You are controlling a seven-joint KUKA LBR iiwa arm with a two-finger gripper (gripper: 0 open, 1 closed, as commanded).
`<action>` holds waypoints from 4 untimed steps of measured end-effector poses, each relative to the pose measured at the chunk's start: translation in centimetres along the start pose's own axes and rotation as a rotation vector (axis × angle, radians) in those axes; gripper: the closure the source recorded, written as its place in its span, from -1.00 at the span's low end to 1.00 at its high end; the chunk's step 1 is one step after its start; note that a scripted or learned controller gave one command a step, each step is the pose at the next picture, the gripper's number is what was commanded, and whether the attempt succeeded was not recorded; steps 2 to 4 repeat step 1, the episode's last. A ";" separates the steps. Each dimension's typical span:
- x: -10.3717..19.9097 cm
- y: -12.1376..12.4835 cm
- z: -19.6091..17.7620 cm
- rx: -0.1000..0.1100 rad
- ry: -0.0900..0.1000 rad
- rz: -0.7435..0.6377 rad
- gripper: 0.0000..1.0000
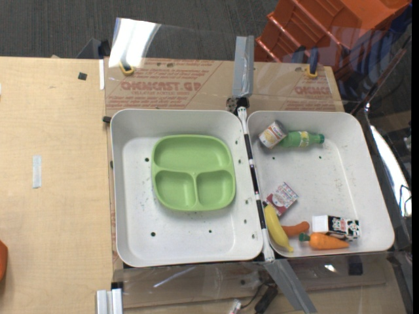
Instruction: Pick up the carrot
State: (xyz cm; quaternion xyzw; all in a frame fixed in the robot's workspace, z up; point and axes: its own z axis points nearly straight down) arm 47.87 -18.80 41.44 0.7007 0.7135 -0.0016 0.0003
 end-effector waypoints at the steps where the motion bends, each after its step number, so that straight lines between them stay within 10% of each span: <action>1: -3.4 3.5 24.7 0.001 0.003 -0.021 1.00; 4: -3.4 3.5 24.7 0.001 0.003 -0.021 1.00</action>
